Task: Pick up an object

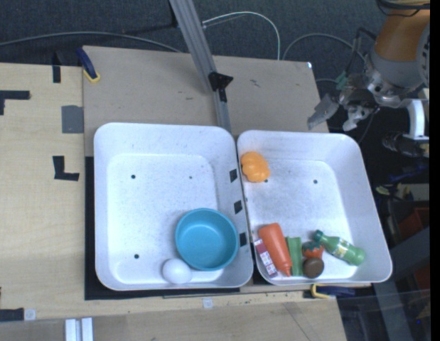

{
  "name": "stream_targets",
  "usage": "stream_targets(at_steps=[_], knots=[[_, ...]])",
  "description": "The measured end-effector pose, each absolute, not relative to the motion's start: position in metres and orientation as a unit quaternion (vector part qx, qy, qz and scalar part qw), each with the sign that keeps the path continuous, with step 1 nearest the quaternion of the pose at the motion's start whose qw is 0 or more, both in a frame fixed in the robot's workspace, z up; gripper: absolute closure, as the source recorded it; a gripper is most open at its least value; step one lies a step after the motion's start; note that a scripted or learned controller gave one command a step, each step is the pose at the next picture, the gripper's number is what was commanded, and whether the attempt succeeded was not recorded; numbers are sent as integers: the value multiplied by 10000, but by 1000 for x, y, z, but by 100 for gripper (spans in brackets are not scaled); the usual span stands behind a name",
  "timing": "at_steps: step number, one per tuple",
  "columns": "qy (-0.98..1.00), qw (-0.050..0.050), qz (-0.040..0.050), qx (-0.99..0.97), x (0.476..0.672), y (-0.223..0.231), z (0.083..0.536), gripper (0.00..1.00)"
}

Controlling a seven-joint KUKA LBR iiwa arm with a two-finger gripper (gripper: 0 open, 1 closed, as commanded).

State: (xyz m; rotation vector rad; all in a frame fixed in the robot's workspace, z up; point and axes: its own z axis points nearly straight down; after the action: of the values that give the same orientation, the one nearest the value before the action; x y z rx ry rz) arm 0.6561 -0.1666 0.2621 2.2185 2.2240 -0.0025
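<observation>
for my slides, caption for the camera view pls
Gripper poised open beyond the right bin; blue bowl sits in the left bin.

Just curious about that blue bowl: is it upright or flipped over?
Upright. The blue bowl in the left bin shows its open rim and hollow inside facing up.

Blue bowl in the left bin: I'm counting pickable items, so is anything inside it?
The blue bowl looks bare inside, only its blue floor showing. A white ball rests against its near rim, outside it. The near inner wall is hidden by the rim.
</observation>
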Motion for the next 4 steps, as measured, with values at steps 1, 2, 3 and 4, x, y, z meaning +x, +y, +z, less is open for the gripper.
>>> stream_targets(at_steps=[1,2,3,4], knots=[[7079,1,-10,7063,656,-167,262,0],[7082,-28,-28,7060,656,-162,198,0],[7078,-32,-31,7064,651,-162,133,0],[7080,-4,-16,7062,650,-161,86,0]])
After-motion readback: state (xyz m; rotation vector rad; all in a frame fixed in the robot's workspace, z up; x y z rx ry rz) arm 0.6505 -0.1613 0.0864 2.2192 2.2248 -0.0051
